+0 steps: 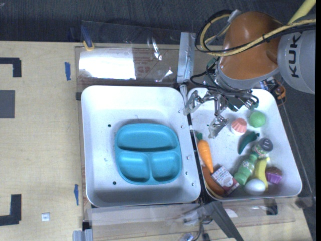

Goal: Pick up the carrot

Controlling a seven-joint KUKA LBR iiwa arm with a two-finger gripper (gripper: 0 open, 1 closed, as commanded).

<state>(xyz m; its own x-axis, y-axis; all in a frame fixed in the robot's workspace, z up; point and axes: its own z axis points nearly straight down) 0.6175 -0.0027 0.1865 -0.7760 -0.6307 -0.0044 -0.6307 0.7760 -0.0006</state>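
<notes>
From my seat, the right bin [288,134] is crowded along its near edge and right side: green bottle [245,169], white egg [256,186], purple piece [274,175]. I see bare floor at its middle. The carrot [204,154] hugs the left wall, a wrapped packet [222,176] touching its near end.

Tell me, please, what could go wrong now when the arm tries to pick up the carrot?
1. The carrot lies against the right bin's left wall, so one finger may hit the wall.
2. A small packet and a brown item touch its lower end, so a low grasp could catch them too.
3. The gripper hangs above and to the right of the carrot, so coming straight down would likely miss it.
</notes>
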